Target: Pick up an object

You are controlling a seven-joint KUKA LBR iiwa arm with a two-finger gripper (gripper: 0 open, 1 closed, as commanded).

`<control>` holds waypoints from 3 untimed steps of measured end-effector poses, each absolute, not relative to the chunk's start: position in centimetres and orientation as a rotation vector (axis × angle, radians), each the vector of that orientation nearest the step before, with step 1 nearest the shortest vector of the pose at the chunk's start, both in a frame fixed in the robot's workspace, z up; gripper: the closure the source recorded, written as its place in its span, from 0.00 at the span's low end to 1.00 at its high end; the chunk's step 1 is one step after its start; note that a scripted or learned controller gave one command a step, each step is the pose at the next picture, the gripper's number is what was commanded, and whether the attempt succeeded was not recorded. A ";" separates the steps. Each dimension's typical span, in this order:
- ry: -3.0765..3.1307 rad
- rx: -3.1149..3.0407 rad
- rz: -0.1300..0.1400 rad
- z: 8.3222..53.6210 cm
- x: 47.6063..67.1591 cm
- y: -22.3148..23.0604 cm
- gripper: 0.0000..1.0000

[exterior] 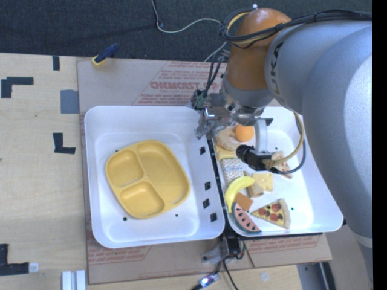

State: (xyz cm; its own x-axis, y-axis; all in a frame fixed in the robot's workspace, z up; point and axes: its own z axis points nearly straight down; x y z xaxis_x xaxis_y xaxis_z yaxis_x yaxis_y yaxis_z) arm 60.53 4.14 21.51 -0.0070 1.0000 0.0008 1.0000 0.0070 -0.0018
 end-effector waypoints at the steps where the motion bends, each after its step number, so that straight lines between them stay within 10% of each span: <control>1: -2.228 -2.214 -0.003 23.2 62.9 8.5 1.00; 3: -2.222 -2.220 0.006 21.4 62.0 8.1 1.00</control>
